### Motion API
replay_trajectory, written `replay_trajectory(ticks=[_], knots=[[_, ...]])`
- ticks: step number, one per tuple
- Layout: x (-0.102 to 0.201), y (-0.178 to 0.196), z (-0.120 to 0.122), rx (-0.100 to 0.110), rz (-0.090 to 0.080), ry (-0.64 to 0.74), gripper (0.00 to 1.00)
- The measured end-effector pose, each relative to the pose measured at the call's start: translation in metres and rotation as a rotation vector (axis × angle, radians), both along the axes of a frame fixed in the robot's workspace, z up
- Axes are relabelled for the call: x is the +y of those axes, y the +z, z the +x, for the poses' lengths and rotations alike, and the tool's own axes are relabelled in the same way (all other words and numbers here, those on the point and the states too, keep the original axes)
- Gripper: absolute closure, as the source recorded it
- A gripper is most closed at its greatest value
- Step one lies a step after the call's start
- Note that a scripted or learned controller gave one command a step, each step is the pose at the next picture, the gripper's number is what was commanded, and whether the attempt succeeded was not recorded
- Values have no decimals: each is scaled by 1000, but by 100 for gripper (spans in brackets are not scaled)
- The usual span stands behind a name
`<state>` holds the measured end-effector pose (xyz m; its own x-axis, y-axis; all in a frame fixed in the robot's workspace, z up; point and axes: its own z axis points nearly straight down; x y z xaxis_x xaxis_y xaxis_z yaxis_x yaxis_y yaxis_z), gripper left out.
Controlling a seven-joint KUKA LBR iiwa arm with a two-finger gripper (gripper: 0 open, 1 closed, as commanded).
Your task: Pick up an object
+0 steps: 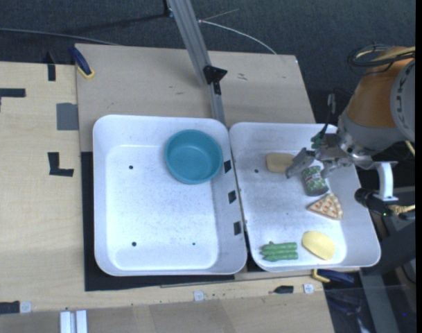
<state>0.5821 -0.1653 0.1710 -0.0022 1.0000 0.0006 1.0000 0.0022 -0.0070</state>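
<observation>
Hovering in the right bin (252,186), the end effector (309,164), fingers spread, straddles a green-labelled can (314,180). Beige food (278,162) and pizza slice (326,206) flank the can. The left bin (120,227) holds a blue bowl (193,156).

Arm (394,109): grey casing, broad orange band above wrist, black cable looped over it. Gripper (309,164): dark grey metal.

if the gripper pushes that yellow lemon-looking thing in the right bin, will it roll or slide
The yellow lemon looks rounded and oval, so it would probably roll or wobble rather than slide. Its surface seems smooth, possibly slippery. It lies near the right bin's corner, likely stopping there.
</observation>
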Motion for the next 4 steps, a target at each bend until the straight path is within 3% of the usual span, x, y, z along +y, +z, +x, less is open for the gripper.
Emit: replay_trajectory(ticks=[1,2,3,4], knots=[[0,-53,9,-1,-1,0,0],[1,-82,9,-7,-3,0,0],[0,-71,10,-10,-5,0,100],[10,-13,13,-11,-1,0,100]])
